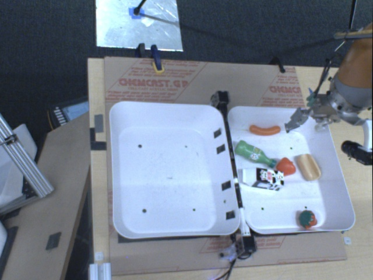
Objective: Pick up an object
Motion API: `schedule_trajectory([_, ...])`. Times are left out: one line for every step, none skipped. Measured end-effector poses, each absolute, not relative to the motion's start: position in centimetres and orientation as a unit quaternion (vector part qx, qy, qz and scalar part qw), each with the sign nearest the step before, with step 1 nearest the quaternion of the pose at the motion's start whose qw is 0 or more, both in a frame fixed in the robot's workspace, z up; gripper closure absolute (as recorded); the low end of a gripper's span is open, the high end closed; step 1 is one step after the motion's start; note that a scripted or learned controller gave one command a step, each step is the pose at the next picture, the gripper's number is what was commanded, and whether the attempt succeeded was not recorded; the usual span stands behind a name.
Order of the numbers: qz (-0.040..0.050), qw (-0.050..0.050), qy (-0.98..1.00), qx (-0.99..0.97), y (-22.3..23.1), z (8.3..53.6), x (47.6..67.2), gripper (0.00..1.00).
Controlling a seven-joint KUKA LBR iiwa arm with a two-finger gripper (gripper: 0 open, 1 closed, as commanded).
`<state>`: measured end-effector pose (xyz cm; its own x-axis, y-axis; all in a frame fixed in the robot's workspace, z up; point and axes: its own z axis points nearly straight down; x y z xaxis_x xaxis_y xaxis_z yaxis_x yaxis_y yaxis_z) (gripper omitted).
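Note:
The right bin [334, 156] holds several small things. An orange sausage [265, 130] lies at its far side, with a green bottle [253, 152] on its side below it. Nearer the middle are a red piece [285, 166], a tan bread roll [308, 167] and a black-and-white carton [269, 178]. A small red and green ball [307, 218] sits near the front rim. My gripper [304, 123] hangs over the bin's far right part, just right of the sausage. It is open and holds nothing.
The left bin [169, 107] stands beside the right one, with a row of black clips [226, 156] along the shared wall. A shiny foil sheet [139, 16] lies beyond the bench. The arm [352, 80] comes in from the upper right.

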<state>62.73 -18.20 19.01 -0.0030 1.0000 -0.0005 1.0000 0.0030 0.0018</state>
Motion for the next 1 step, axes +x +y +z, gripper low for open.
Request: schedule_trajectory([0.0016,0.002,0.709,0.705,-18.18,20.14,62.83,1.0])
